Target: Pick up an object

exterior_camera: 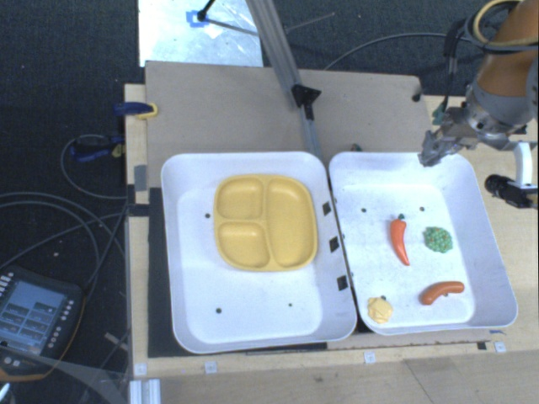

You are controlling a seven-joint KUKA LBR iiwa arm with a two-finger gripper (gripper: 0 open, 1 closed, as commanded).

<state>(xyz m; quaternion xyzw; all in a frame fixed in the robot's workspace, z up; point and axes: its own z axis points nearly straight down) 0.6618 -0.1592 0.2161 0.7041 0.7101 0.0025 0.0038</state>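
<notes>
The right bin holds an orange-red carrot near its middle, a green clump of peas to the carrot's right, a brown sausage toward the front right, and a pale yellow lump at the front left corner. My gripper hangs over the bin's far right rim, well behind all of these. Nothing shows beneath its tip.
The left bin carries a yellow divided plate. A slanted metal pole rises behind the bins. Cables and a tablet lie on the floor at the left.
</notes>
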